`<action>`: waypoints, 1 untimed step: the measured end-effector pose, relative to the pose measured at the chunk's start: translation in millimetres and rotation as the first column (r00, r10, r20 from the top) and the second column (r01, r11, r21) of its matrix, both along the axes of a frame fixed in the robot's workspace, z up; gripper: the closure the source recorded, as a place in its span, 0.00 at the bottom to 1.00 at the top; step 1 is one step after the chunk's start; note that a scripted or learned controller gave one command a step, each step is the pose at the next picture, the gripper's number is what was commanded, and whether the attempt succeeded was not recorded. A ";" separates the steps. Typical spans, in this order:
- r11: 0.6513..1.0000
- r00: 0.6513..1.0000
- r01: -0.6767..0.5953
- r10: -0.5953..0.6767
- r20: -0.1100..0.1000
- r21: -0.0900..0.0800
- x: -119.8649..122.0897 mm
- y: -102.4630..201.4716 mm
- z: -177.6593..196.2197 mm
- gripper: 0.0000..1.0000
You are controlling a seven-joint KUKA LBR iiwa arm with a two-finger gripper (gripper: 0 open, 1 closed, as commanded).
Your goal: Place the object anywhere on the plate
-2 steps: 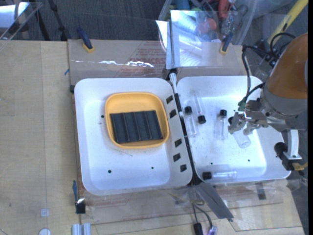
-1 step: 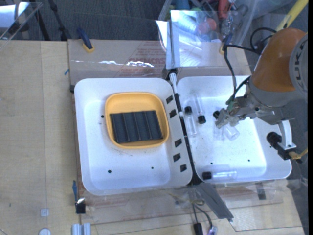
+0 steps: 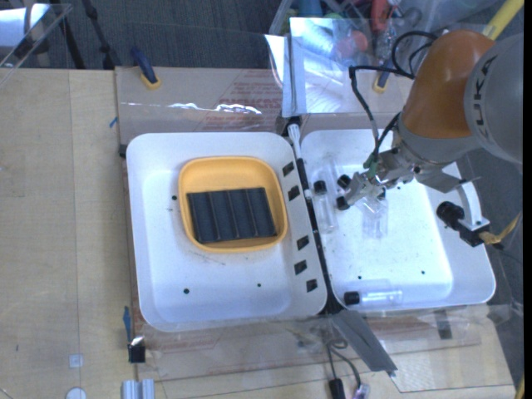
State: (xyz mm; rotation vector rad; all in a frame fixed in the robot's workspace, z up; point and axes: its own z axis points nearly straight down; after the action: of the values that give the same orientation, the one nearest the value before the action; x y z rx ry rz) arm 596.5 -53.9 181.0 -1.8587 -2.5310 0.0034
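Observation:
A yellow, rounded-square plate [image 3: 193, 177] sits in the left bin [image 3: 154, 264]. A black ridged rectangular block [image 3: 231, 214] lies flat on it, covering most of its middle. My gripper [image 3: 364, 191] hangs low over the back left part of the right bin [image 3: 432, 281], well to the right of the plate and apart from the block. Nothing shows clearly in its grasp.
Clear plastic pieces lie in the right bin: one [image 3: 376, 221] just below the gripper, a tube [image 3: 322, 202] by the divider, and another tube [image 3: 378, 293] with a black cap near the front edge. A raised divider [image 3: 303, 223] with black clips separates the bins.

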 end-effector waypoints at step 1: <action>0.979 0.979 -0.203 0.203 0.002 0.000 45.8 16.0 0.3 1.00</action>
State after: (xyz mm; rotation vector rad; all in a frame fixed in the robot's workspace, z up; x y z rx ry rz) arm 642.3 -37.8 181.3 -1.5914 -2.7092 0.0018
